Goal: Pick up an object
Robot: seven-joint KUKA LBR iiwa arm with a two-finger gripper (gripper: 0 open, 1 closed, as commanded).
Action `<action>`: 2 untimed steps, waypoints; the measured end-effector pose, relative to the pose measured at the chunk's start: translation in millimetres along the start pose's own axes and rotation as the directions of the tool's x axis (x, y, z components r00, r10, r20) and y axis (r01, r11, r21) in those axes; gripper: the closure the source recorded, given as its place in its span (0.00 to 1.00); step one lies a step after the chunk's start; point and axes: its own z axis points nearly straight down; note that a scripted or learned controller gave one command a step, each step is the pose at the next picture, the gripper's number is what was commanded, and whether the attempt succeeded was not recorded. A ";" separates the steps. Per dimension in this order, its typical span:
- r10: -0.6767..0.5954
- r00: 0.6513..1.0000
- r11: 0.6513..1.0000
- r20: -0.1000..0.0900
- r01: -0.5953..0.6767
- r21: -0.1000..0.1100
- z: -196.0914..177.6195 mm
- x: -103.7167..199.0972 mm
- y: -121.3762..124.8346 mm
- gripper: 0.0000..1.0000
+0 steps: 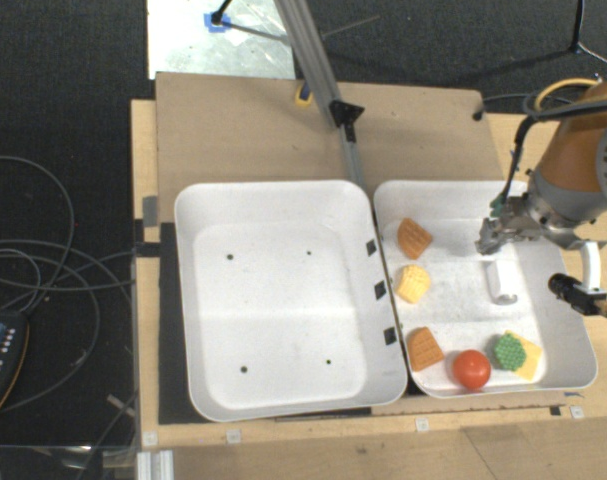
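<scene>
Clearly we have not lifted anything yet — nothing sits between the fingers of our gripper (500,240), and whether they are spread or closed we cannot tell from this slanted view. The gripper hangs over the right bin (453,200), at its upper right part. Nearest to it, just below, lies a pale white piece (501,282) on the bin floor, hard to make out. Further below sit the green-and-yellow toy (516,354) and the red tomato (471,369). Off to the gripper's left we see an orange wedge (414,237), a yellow corn piece (413,284) and a second orange piece (424,348). Farthest left is the left bin (273,200). We judge the whole pick remains — choosing, descending, closing, lifting.
</scene>
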 end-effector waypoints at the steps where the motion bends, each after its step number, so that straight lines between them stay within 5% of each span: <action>1: -0.002 1.000 1.000 0.002 0.002 -0.004 -64.7 -2.0 -0.8 1.00; 2: -0.003 1.000 1.000 0.002 0.003 -0.005 -128.9 -5.3 -3.1 1.00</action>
